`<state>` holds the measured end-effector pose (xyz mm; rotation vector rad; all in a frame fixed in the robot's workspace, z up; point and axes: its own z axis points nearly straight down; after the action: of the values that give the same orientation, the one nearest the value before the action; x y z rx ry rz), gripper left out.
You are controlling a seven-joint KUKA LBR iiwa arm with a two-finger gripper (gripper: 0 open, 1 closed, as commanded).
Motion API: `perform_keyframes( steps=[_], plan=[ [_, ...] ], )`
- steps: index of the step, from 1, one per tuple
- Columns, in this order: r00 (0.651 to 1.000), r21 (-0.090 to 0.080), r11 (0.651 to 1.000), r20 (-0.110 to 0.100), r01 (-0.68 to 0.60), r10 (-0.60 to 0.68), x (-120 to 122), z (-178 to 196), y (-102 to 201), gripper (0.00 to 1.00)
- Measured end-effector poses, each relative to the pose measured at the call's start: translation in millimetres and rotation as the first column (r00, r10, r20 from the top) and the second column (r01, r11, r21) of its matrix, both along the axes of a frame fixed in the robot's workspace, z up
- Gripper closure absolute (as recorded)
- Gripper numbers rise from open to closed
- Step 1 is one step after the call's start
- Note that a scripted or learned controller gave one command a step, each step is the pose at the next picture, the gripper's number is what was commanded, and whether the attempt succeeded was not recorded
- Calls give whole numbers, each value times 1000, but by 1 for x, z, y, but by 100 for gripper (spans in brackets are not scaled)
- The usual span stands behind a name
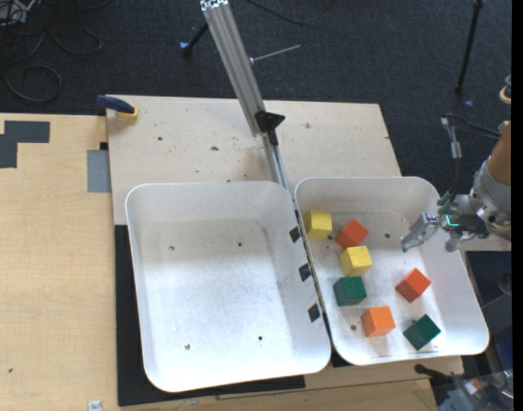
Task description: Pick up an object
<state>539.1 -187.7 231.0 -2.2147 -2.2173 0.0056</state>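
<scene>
Pale wooden bench [47,255], two white bins [214,358], dark carpet [364,50]

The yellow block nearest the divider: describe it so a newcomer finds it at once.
Start at the right bin. Its far-left corner holds the yellow block, beside the wall shared with the left bin. The other yellow block sits nearer, past the red-orange block.

A robotics lab, plainly: dark carpet strewn with cables [26,75] and stand legs [471,50], an aluminium rail [237,62] slanting over a speckled wooden counter [193,139], two white bins [218,289] for trials.
</scene>
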Motion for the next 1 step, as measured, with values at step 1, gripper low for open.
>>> perform_keyframes(
  steps=[1],
  plan=[
    [1000,-1,1000,5,2,-2,1,3,0,0]
  ],
)
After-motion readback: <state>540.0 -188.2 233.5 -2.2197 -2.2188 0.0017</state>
